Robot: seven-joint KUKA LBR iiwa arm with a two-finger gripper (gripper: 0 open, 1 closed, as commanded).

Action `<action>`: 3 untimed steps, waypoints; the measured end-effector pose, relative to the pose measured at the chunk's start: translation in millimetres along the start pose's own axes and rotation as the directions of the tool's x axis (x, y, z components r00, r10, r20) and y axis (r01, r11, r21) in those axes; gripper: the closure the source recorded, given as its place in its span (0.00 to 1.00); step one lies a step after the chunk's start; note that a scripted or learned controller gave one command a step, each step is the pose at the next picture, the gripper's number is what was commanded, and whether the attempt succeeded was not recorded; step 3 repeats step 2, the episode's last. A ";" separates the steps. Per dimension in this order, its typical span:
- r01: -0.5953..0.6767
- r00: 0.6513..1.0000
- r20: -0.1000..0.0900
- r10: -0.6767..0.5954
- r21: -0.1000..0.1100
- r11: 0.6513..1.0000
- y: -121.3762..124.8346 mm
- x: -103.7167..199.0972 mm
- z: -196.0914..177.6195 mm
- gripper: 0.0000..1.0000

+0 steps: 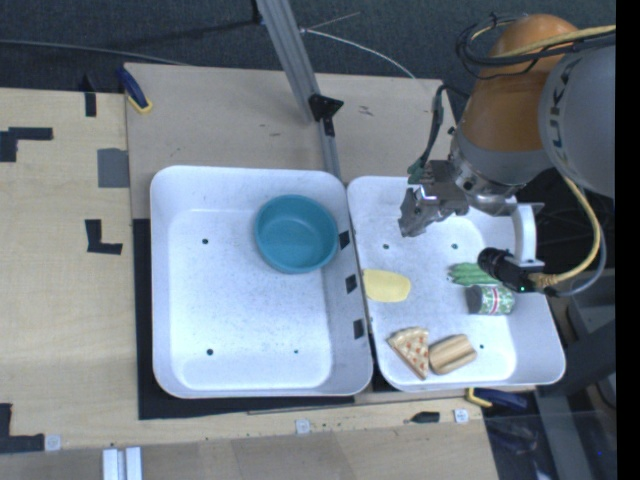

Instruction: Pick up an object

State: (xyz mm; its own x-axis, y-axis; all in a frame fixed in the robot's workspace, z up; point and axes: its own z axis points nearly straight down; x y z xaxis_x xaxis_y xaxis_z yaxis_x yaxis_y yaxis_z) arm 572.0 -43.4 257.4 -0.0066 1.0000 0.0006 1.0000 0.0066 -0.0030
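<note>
Two white bins sit side by side on the counter (230,118). Over the right bin (535,368) my claw (415,218) hangs, grasping nothing; whether it is released or clenched, I cannot tell. Below it lie a yellow piece (386,286), pizza slice (410,350), bread roll (451,352), and can (491,299). A blue bowl (295,233) rests in the left bin (190,298).

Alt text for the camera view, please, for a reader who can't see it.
A grey arm's two-finger gripper hangs over the right white bin, which holds a yellow oval piece, pizza slice, bread roll, green can and green leafy item. The left white bin holds a round blue bowl.
</note>
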 end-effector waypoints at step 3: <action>0.000 1.000 0.001 0.000 0.001 1.000 13.3 104.0 20.7 1.00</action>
